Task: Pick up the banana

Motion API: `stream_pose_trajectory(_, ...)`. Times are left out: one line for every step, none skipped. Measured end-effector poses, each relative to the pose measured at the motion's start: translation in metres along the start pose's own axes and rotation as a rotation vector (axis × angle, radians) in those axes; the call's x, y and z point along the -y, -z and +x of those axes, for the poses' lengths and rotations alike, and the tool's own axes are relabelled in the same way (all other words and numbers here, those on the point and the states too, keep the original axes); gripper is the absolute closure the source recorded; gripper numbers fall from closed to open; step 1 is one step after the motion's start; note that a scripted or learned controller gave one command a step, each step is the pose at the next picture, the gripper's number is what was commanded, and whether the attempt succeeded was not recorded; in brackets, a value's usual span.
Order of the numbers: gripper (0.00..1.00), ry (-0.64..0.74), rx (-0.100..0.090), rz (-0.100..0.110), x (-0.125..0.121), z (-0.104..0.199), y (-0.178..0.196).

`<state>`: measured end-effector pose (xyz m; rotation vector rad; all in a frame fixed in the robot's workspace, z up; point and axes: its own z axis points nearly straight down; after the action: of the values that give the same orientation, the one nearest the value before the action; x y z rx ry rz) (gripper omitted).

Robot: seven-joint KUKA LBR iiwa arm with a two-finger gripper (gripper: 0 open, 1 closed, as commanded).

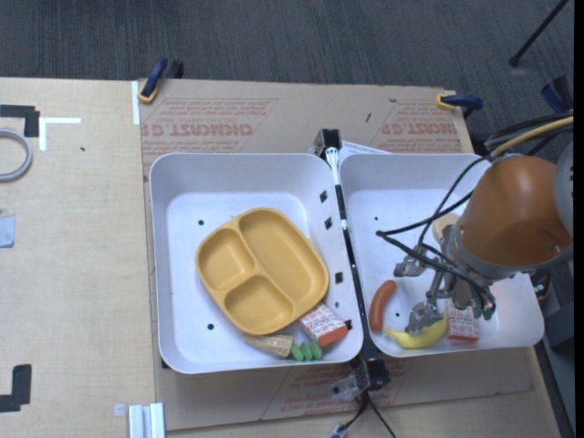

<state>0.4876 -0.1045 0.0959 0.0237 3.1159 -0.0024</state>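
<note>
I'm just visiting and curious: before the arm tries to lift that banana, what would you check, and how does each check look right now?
1. Banana visible in the right bin: ok.
2. Gripper positioned at the banana: ok, it sits right above it.
3. Banana between the fingers: cannot tell.
4. Neighbours apart: not ok, a small red-and-white carton lies right beside the banana; the sausage lies just left.
5. Cables not snagged: cannot tell.
</note>
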Motion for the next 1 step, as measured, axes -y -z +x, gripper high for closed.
stream_pose_trajectory(0.00, 0.379, 0.012, 0.000, 0.0056, -0.0003, 0.0018)
